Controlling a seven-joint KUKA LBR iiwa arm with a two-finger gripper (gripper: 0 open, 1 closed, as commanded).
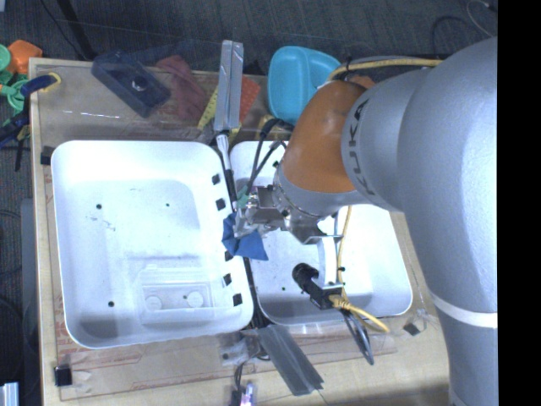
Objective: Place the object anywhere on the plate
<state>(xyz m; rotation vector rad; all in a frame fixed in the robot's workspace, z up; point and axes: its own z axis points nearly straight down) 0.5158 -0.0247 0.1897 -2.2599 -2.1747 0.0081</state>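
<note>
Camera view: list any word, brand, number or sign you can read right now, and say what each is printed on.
"KUKA": dark letters running down the grey arm housing, just right of the orange band; seen at an angle, only partly legible.
No other text is readable. The left bin has raised shapes near its front, but no letters can be made out.

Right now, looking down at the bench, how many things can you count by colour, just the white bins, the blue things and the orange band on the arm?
White bins: 2, the left bin and the right bin
Blue things: 2, the blue piece at the gripper and the light blue thing behind the bins
Orange band: 1
Total: 5
</note>
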